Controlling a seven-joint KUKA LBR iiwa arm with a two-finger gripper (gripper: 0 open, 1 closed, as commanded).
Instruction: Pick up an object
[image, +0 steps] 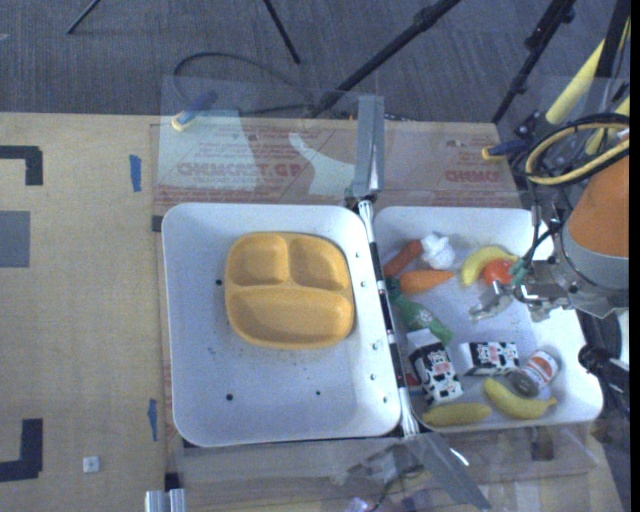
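Gripper (492, 300) low over right bin (590, 400), fingers apart, nothing between them.

Nearest pick: banana (483, 263) just behind fingertips, carrot (425, 282) beside it, further from arm. Cow-print cartons (492, 355) just in front of fingers.

Risks, judged: clutter tight, fingers could nudge banana aside or pinch two items; curved skin may slip.

Print on cartons and can (541, 368) too small to read.

Yellow tray (289, 289) well beyond fingers, left bin (190, 330).
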